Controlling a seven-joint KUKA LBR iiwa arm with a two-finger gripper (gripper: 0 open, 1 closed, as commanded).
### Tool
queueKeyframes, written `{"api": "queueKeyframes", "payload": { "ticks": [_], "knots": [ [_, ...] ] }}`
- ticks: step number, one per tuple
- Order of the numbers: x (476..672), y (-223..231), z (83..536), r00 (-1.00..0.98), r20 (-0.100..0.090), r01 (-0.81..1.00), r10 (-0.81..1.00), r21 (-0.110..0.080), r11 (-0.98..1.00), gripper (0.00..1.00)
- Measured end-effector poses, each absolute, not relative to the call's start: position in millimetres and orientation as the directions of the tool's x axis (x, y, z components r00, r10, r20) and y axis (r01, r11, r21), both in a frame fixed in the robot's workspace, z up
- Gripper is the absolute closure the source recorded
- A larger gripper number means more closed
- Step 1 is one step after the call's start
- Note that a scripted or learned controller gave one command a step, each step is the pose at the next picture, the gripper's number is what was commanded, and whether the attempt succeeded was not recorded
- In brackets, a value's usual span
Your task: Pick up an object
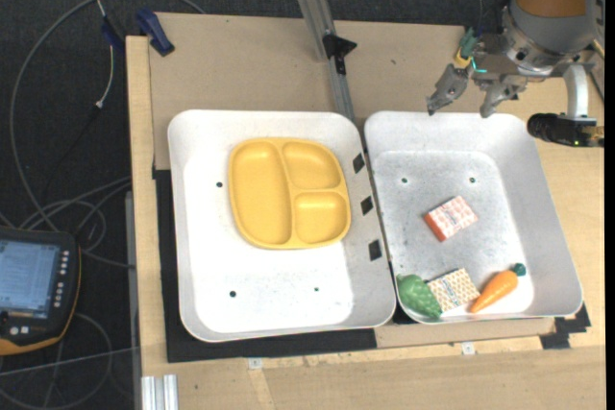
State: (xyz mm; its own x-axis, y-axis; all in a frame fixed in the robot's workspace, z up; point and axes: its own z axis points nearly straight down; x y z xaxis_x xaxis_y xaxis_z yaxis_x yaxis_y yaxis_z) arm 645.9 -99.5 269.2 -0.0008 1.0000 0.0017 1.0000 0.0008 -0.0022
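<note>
- My gripper (473, 99) hangs above the far edge of the right bin (544, 170), with its fingers spread wide and nothing between them.
- My arm comes in from the right, the orange band above the wrist high near the far right corner of the bench (240, 53). The wrist points down and slightly toward the bins.
- What I could pick up lies well away from me, along the right bin's near edge: a green vegetable toy (419, 295) at the near left corner, a patterned small packet (453, 287) touching it, and a toy carrot (496, 290) just beside that.
- An orange-and-white small box (451, 218) sits alone near the middle of the bin floor. I judge it the easiest target.
- Risk: the three near-edge things crowd together. Closing there could catch two at once or push one aside.
- Risk: the carrot lies close to the bin's sloped wall, so a finger could strike the wall before it reaches the floor.
- Risk: the box lies askew to the bin edges. If my fingers are not turned to match, it may twist out as they close.
- The left bin (192, 235) carries a yellow divided tray (288, 192), which looks too broad for my spread.
</note>
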Motion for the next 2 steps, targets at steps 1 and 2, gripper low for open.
{"api": "queueKeyframes", "payload": {
  "ticks": [1,2],
  "knots": [
    [645.9,-99.5,269.2,-0.001,0.002,1.000,1.000,-0.002,0.001,0.00],
    [638.9,-96.7,208.1,0.000,0.002,1.000,1.000,-0.008,0.000,0.00]
  ]
}}
